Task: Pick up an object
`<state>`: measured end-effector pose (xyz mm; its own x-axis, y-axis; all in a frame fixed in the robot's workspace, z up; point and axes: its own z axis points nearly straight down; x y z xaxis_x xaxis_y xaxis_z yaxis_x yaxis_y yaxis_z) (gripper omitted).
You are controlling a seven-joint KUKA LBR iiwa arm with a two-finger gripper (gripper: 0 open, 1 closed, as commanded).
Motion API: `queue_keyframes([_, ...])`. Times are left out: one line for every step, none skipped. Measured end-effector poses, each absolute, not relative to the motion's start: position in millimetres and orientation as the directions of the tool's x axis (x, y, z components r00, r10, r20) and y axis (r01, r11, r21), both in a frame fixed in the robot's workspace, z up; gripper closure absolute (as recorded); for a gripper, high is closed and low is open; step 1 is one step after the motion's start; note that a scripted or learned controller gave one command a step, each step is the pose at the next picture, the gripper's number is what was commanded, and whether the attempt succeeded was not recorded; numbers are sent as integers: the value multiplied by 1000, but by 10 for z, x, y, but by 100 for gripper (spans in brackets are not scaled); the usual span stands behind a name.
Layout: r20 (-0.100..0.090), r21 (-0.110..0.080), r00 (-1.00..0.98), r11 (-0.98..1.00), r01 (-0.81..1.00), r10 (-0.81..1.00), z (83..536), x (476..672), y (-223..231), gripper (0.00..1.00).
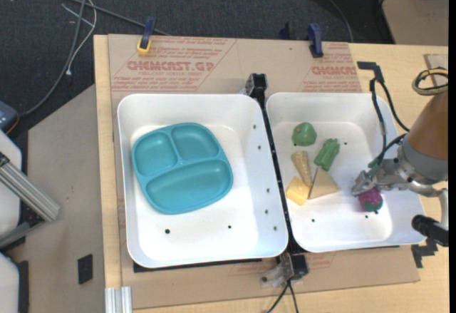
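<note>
My gripper [371,185] hangs low over the right side of the right bin [342,237], reaching in from the right. A small purple object [370,200] lies directly under its tip, touching or nearly touching it; the view does not show whether it is gripped. To the left lie a round green piece [304,134], a long green piece [328,153], a beige cone [303,164] and a yellow wedge [298,192] beside a pale slab [325,185].
A teal divided plate [183,166] lies in the left bin [135,219]. A black divider with clamps [256,83] runs between the bins. Cables [381,108] trail along the right bin's far right rim.
</note>
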<state>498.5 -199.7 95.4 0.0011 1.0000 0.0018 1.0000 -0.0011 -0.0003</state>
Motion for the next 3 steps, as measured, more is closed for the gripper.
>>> queue_keyframes([0,2,0,0,1000,1000,1500,4927,-1920,100])
queue_keyframes([-1,3,-2,2,1000,1000,1989,4951,-1824,100])
queue_keyframes([-1,4,-2,2,1000,1000,2421,4962,-1825,100])
